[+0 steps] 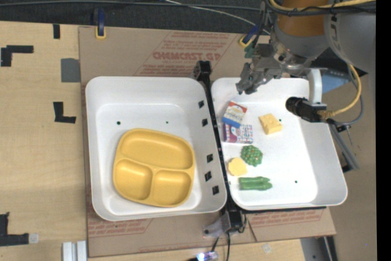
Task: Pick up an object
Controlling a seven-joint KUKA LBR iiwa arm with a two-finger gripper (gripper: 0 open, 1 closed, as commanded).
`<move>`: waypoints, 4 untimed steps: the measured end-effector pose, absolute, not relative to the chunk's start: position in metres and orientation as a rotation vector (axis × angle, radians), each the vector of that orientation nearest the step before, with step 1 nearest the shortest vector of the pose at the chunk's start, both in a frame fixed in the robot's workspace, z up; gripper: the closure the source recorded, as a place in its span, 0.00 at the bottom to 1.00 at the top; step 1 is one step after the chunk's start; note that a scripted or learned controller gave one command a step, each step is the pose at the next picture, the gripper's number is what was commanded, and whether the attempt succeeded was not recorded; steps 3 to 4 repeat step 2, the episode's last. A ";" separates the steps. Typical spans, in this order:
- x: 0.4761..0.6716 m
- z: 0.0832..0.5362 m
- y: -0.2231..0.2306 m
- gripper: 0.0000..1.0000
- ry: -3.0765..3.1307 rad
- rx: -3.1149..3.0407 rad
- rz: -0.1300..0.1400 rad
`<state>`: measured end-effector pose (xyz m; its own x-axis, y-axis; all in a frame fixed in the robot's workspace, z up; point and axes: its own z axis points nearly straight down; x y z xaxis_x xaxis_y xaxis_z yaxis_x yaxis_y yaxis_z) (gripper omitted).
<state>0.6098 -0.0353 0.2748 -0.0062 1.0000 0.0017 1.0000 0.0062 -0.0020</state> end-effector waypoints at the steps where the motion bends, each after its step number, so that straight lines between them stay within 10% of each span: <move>1: 0.604 0.254 0.017 1.00 -2.226 -2.212 0.003; 4: 0.596 0.238 0.075 1.00 -2.226 -2.212 0.003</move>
